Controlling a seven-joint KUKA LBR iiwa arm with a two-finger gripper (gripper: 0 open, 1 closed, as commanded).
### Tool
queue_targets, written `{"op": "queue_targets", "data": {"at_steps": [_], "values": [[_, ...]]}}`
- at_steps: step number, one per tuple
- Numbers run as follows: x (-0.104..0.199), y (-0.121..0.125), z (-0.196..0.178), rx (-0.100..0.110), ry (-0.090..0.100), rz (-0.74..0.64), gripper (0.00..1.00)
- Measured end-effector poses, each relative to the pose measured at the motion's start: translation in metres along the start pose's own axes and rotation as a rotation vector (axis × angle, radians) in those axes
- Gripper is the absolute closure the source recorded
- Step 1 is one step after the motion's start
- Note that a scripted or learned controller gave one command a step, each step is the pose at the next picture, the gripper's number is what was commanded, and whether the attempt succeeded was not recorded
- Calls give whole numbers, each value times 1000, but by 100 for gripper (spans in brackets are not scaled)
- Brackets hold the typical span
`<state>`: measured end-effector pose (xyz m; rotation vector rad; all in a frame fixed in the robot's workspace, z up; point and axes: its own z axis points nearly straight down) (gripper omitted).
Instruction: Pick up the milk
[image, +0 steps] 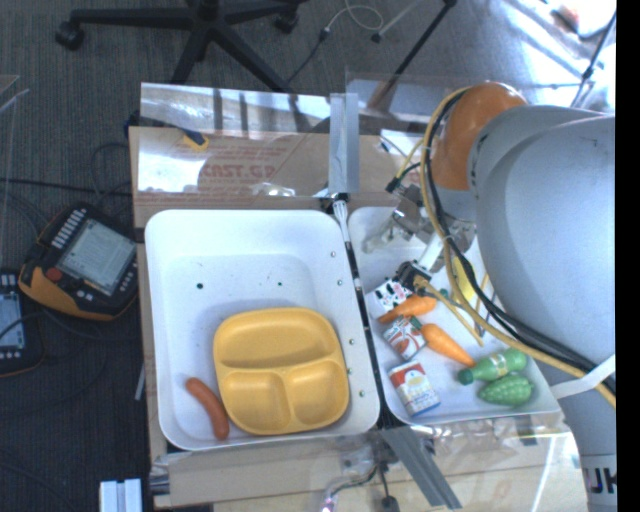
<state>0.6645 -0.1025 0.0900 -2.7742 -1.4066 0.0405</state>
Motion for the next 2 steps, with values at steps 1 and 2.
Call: {"op": "queue_targets", "data": {"at_steps": [1,2], "values": [[-35,-57,1,-52,21,251,0],[-27,-39,1,-51,5,-224,0]]}}
